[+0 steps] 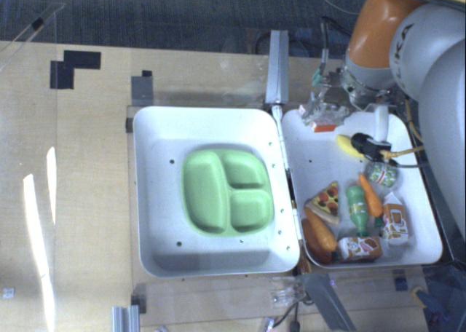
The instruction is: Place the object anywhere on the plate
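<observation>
A green divided plate lies in the middle of the left white bin. My gripper hangs over the far left corner of the right bin, apart from the plate. A small white and red piece shows just below it; whether it is held is unclear. Toy foods lie in the right bin: a yellow banana, a pizza slice, a green bottle, an orange carrot and a brown bread roll.
A metal divider rail runs between the bins at the back. More items crowd the right bin's near right: a small can, a carton and a packet. The arm's orange band rises at the upper right.
</observation>
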Robot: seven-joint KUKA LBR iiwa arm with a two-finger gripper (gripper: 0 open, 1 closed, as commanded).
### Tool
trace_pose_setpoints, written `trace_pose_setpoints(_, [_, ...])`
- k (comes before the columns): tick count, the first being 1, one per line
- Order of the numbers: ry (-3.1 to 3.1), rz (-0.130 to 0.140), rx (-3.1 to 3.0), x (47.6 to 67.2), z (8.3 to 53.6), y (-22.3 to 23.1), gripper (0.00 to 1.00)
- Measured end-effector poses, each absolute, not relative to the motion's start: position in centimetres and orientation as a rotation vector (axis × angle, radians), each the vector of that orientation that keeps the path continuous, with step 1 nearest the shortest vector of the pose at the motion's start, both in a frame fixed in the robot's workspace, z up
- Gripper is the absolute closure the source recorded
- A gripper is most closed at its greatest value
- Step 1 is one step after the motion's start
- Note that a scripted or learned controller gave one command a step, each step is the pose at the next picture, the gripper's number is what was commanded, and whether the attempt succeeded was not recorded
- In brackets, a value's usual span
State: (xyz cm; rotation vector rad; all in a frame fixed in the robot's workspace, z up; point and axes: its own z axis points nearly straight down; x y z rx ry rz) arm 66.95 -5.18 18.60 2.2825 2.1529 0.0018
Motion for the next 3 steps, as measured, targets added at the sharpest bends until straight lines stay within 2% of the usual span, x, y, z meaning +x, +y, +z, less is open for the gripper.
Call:
trace_pose_setpoints(1, [2.307, 0.006, 2.128, 60.5, 18.6, 2.4, 1.00])
trace_pose_setpoints(2, [2.391, 0.007, 2.034, 56.5, 22.3, 9.4, 1.00])
trace_pose_setpoints(3, [2.390, 0.007, 2.036, 56.5, 22.3, 9.3, 0.00])
